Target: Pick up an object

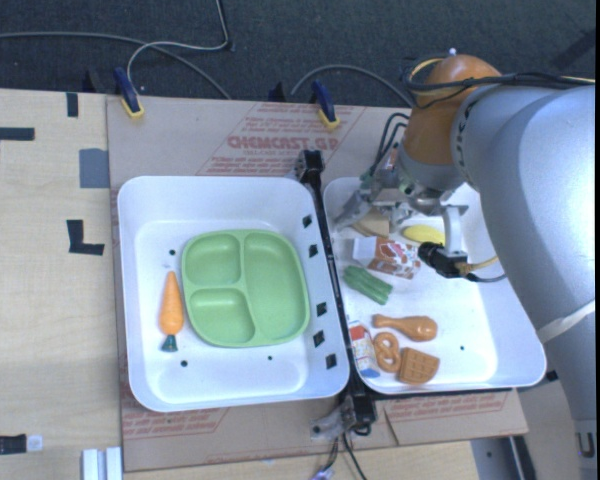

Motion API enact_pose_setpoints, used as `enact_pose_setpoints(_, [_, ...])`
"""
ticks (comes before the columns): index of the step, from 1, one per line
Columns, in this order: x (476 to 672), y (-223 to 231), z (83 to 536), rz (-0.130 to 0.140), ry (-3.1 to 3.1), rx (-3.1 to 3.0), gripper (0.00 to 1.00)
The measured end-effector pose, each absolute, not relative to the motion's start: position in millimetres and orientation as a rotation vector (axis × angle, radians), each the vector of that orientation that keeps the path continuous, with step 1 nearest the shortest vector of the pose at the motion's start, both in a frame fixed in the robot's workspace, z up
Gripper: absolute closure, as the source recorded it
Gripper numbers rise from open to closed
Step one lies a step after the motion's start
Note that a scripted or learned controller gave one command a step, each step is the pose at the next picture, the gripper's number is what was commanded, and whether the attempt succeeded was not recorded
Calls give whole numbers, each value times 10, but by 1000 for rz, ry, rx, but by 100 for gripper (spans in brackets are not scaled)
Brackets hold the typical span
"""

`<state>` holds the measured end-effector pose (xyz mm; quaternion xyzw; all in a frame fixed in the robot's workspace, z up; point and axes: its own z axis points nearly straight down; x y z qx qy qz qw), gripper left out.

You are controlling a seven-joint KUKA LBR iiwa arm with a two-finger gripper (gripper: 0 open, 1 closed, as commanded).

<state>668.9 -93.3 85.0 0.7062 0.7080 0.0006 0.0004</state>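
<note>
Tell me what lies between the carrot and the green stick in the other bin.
In the camera view, between the carrot and the green stick lies the green divided plate, then the two bins' adjoining walls with black clips.

One fixed camera looks down aslant on both bins [140,268] from above.

arm [540,208]: cut by right edge | banana [423,233]: partly hidden
</note>
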Motion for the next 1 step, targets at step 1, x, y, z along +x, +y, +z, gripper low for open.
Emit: enact_pose_setpoints(1, [6690,-934,975,-2,2228,2220,100])
